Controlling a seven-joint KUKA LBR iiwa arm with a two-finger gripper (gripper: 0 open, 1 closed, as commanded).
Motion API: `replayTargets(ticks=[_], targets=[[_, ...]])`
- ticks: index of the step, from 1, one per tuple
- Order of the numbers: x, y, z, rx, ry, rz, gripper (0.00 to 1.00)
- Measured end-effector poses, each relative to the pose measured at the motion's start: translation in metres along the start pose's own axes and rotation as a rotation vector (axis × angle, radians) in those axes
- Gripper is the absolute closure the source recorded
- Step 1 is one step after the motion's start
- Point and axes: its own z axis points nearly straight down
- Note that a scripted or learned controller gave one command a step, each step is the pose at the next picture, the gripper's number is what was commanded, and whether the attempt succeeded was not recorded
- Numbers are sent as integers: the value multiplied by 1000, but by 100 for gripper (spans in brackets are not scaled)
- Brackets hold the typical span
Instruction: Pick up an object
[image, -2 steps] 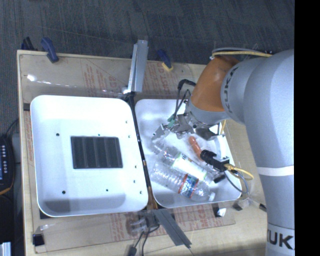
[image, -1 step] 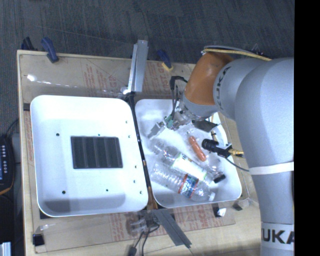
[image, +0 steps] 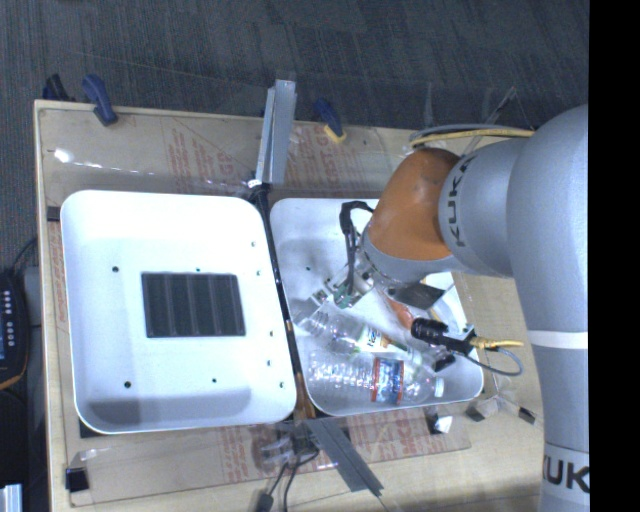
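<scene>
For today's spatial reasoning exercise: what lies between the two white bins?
In the camera view, a dark divider strip runs between the left bin and the right bin, along their adjoining edges.

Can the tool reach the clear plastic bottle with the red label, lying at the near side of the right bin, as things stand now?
Probably yes. The tool hangs over the right bin, and the bottle lies uncovered nearby, nothing on top. Other clear plastic beside it may crowd the grasp.
</scene>
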Motion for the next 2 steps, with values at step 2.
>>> replayTargets(ticks=[2], targets=[[28,-24,-2,4,-21,55,0]])
